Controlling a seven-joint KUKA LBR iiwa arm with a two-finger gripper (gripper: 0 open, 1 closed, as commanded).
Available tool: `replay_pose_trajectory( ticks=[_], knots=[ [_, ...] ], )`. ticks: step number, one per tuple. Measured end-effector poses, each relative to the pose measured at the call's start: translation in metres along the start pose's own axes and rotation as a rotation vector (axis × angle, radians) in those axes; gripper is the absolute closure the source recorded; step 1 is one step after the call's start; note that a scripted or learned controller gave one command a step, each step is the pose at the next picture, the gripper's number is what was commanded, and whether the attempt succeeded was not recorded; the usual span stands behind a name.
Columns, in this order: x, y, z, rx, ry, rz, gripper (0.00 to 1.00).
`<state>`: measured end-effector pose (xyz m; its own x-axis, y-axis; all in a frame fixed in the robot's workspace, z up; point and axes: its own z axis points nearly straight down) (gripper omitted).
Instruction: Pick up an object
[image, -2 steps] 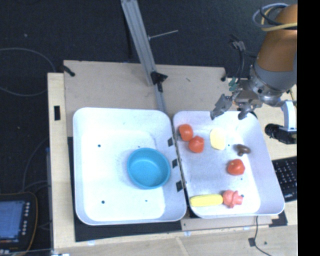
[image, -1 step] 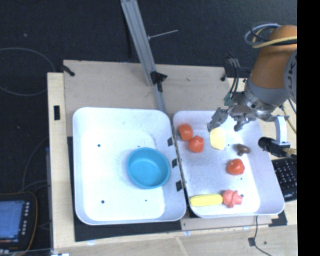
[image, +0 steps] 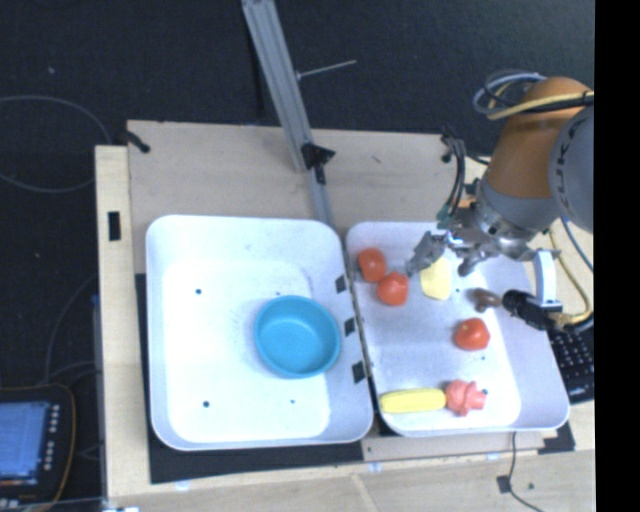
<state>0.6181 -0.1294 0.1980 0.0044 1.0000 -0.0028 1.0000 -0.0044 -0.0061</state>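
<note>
In the right bin (image: 535, 400), the open pincer (image: 441, 262) straddles a pale yellow block (image: 436, 283) just right of two red balls (image: 392, 290); it should descend squarely and close without nudging them.

From where I stand, no lettering, label, brand or number can be read. The small blue screen (image: 28, 438) at the near left corner glows, but its contents are too blurred.
</note>
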Motion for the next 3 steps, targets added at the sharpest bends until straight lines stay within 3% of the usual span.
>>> replay_pose_trajectory(
  ticks=[1,2,3],
  knots=[
    [-0.001,0.001,0.063,-0.003,0.000,0.000,0.00],
    [-0.001,0.003,0.047,-0.011,0.003,0.004,1.00],
    [-0.006,0.005,-0.019,-0.012,0.004,0.001,1.00]
  ],
)
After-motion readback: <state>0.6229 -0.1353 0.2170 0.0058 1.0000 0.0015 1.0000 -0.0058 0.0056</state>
